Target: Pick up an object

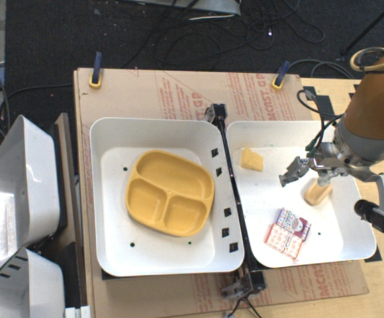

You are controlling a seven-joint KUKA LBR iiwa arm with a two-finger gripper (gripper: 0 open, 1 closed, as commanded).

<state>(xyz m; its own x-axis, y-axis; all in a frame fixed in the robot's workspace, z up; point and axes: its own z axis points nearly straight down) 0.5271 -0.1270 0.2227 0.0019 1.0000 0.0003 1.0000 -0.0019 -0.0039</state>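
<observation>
So my table (152, 88) is a flat cardboard-looking sheet with red print, clamped at the back, on a dark floor full of cables. Two smooth shallow white bins sit side by side. The left bin (106, 197) has a glossy yellow divided plate (169, 192), rounded, three compartments. The right bin (351, 240) has a flat printed packet (288, 232) near the front, a pale yellow wedge (251, 159) toward the back, and a tan rounded block (318, 193). My pincer (309, 171) hangs just above that block, can't tell if it's apart or together.

Dark floor (40, 32) with loose cables (278, 18), perhaps carpet, around cardboard-topped bench (159, 91).
</observation>
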